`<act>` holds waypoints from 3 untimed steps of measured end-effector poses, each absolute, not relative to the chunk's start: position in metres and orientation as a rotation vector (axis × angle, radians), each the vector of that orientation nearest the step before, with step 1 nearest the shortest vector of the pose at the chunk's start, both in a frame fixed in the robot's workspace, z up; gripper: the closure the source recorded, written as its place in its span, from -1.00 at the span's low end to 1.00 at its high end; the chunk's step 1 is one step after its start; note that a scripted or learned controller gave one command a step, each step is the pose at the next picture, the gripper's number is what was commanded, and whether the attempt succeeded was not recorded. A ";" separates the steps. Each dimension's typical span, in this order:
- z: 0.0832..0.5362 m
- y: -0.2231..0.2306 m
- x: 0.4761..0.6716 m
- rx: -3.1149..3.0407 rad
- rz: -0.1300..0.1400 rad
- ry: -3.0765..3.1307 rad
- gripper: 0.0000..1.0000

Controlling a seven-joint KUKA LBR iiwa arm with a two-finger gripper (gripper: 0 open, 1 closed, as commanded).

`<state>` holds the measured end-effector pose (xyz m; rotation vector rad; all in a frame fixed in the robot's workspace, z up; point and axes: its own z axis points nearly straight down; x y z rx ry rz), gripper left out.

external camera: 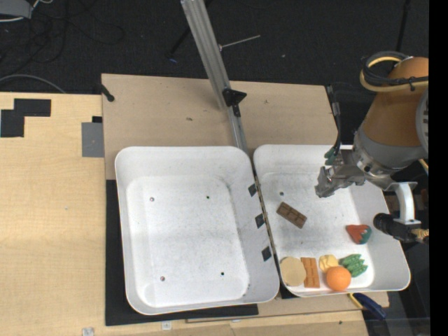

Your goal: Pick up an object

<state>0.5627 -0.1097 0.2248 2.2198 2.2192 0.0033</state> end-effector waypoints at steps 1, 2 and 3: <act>0.236 -0.057 0.559 2.218 0.002 2.228 1.00; 0.229 -0.001 0.549 2.221 -0.003 2.230 1.00; 0.226 0.043 0.554 2.220 -0.003 2.229 1.00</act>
